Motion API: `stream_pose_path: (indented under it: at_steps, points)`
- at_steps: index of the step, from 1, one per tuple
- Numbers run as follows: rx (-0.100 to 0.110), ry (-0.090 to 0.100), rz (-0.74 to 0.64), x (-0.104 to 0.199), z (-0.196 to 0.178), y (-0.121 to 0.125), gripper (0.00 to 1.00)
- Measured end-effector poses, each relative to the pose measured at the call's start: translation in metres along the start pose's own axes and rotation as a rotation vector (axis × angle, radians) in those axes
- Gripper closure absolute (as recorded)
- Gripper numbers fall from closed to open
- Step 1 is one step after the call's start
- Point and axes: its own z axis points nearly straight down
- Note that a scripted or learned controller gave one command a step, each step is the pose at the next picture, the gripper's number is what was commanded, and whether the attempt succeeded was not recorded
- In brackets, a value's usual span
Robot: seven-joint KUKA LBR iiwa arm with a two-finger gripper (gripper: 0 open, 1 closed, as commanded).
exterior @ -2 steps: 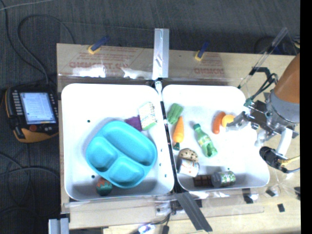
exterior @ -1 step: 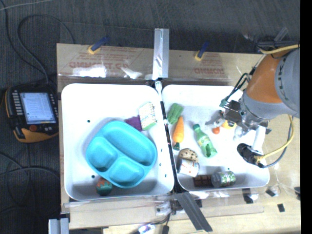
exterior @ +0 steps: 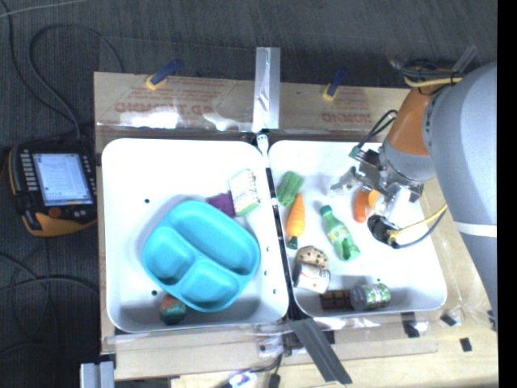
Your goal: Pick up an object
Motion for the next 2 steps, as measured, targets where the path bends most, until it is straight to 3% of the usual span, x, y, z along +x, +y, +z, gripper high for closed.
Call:
stream_pose_path:
  at_steps: [1, 2]
  points:
    - [0.003, -0.004, -0.003, 0.0, -0.008, -0.001, 1.0]
    - [-0.002, 0.001, -0.115, 0.058, -0.099, -0.019, 1.0]
